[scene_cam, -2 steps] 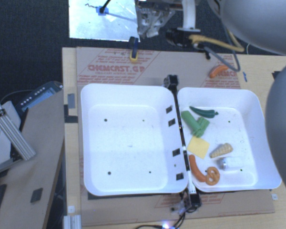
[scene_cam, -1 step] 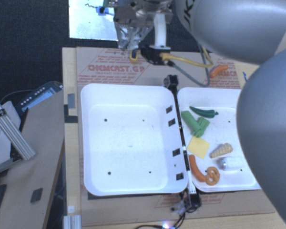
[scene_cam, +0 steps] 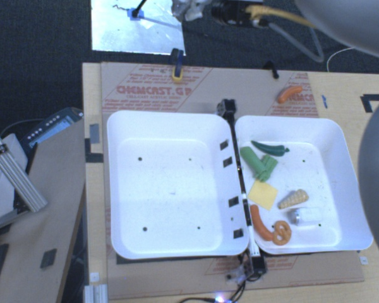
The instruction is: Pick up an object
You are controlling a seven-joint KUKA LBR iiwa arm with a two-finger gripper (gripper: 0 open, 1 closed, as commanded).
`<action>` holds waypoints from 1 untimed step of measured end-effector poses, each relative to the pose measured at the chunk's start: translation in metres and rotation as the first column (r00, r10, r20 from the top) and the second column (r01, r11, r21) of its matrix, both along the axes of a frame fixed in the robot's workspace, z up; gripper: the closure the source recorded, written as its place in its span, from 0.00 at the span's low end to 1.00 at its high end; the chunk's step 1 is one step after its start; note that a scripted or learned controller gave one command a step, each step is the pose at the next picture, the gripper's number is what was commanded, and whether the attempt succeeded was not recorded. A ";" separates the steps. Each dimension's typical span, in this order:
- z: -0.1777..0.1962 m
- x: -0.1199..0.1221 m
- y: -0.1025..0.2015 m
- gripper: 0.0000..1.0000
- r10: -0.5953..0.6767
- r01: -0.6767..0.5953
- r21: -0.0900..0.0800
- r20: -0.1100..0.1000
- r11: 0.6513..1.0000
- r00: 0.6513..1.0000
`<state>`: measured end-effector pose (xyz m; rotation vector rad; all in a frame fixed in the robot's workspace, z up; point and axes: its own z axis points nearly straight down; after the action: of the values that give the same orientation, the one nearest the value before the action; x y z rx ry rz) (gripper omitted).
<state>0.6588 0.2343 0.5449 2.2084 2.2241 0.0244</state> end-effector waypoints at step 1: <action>-0.087 0.010 0.000 1.00 -0.006 0.005 -0.008 -0.021 1.000 1.000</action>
<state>0.6684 0.2344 0.4577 2.2214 2.2248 -0.0077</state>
